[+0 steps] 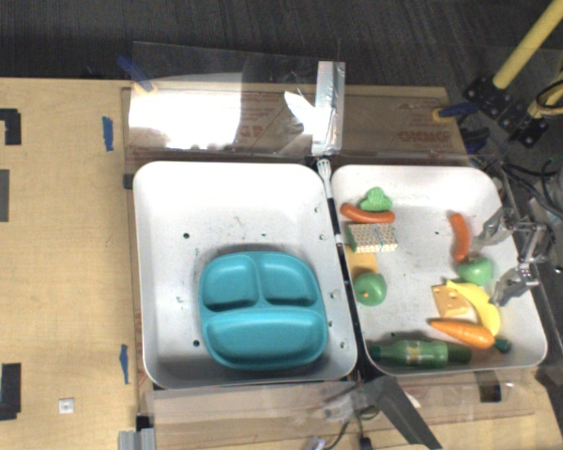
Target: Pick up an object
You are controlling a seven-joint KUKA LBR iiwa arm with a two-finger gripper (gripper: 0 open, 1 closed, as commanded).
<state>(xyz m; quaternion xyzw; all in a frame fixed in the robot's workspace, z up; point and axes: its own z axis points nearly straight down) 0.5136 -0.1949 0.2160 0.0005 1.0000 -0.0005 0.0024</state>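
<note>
Crowding the right bin (422, 190): carrot (461, 332), banana (479, 305), green bottle (419, 352); hand (516, 251) open at its rim.

Robotics lab; plywood bench (56, 251) with tape marks; two white bins (169, 195); toy food (371, 287); loose cables (544, 92)

Brown bench (56, 251), two white bins side by side: left bin (159, 214), right bin (422, 181)
</note>
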